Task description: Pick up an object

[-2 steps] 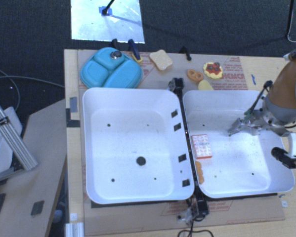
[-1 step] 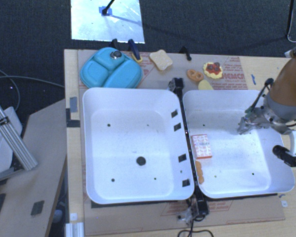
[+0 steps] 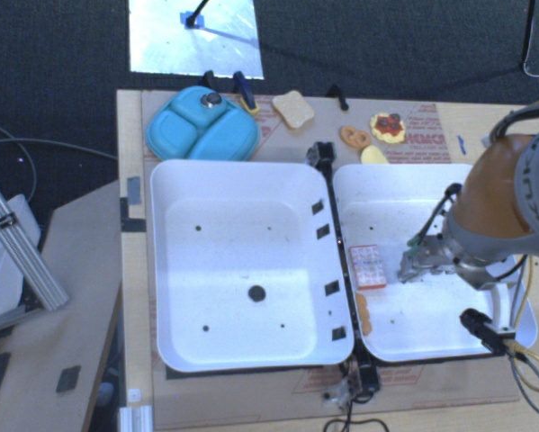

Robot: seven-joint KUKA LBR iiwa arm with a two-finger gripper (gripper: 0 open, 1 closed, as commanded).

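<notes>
White plastic makes up both shallow bins, and nearest the lower edge of the frame the right bin [image 3: 404,345] holds the things that matter. A small orange stick-like piece [image 3: 363,314] lies along its left wall, low in the bin. Just above it, also against the left wall, rests a flat card with a red grid pattern [image 3: 368,266]. To the right of the card, near but apart from it, the gripper [image 3: 419,264] hangs low over the bin floor at the end of the grey arm with its orange band [image 3: 489,192], which fills the right side of the frame. The gripper is small and dark here, and I cannot tell its state; nothing is visibly held. The left bin [image 3: 175,241] shows only dark spots on its floor.

Farther up, beyond the bins, a blue sectioned tray [image 3: 202,126] sits at upper left of the bench, with a slice of toy bread [image 3: 293,109] to its right, then a pretzel shape [image 3: 354,137], a small tart with red topping [image 3: 388,127] and a yellow piece [image 3: 373,156].

As a judgement, the pick is not yet done: the arm is down in the bin close to the card, its likely target, and grasping and lifting remain.
</notes>
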